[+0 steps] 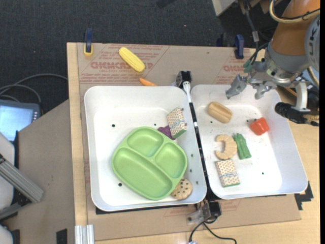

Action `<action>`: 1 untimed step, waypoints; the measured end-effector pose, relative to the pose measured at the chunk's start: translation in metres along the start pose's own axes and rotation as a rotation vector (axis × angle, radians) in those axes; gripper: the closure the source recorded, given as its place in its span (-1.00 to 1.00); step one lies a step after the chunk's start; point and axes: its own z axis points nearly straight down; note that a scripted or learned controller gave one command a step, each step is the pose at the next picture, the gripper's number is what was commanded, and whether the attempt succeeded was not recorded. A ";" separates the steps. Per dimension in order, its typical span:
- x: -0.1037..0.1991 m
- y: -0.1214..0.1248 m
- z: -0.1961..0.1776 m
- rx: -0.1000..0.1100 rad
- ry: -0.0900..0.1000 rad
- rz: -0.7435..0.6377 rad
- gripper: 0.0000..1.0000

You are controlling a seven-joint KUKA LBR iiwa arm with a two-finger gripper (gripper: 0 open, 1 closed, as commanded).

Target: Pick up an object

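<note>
My gripper [248, 89] hangs over the far edge of the right bin [284, 179], open, with nothing between its fingers [234, 90]. Below it in that bin lie a tan bread roll [219, 112], a red pepper [259, 126], a curved tan pastry [226, 146], a green bean pod [242, 146] and a small patterned box [228, 173]. The roll is the closest of these, just left of and nearer than the gripper.
The left bin [99, 116] holds a green divided plate [149, 161], a patterned box [176, 122] leaning on a purple item [165, 131], and a cookie [181, 189]. A yellow corn cob [131, 59] and an orange carrot [147, 82] lie on the cardboard behind the bins.
</note>
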 end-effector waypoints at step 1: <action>0.000 0.023 0.120 0.005 0.003 -0.001 -1.00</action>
